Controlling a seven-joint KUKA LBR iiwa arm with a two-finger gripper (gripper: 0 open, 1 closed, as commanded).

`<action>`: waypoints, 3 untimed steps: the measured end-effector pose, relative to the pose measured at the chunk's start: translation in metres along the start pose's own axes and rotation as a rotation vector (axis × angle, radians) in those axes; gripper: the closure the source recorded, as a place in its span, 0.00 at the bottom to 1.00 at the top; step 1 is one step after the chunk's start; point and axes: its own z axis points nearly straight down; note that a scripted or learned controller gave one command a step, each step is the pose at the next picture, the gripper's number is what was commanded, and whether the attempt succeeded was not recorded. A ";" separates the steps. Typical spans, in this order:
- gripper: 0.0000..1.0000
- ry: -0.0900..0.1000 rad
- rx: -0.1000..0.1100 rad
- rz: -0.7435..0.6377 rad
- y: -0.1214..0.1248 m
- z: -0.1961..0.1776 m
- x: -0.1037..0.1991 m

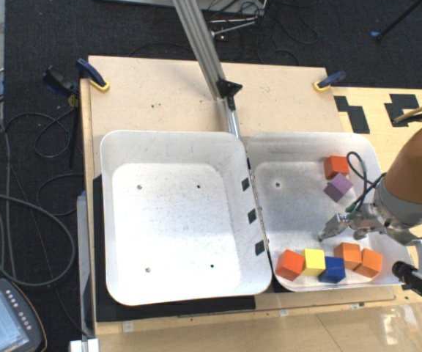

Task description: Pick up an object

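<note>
The right bin (284, 160) holds several small blocks. An orange block (335, 166) and a purple block (338, 188) lie near its far right side. Along its front edge sit a red-orange block (290, 263), a yellow block (314, 260), a blue block (333, 270) and two orange blocks (350, 254) (371, 262). My gripper (333, 227) hangs over the bin floor between the purple block and the front row. It is open with nothing between its fingers. It stands just behind the orange block of the front row.
The left bin (123, 152) lies beside the right one, with a raised divider (252, 204) between them. A metal pole (200, 35) slants in from the back. Clamps (94, 75) (330, 81) grip the bench's far corners.
</note>
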 end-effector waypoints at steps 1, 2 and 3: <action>1.00 0.000 -0.003 0.000 0.001 -0.012 0.000; 1.00 -0.003 -0.008 -0.004 0.002 -0.075 0.001; 1.00 -0.003 -0.007 -0.004 0.004 -0.116 0.000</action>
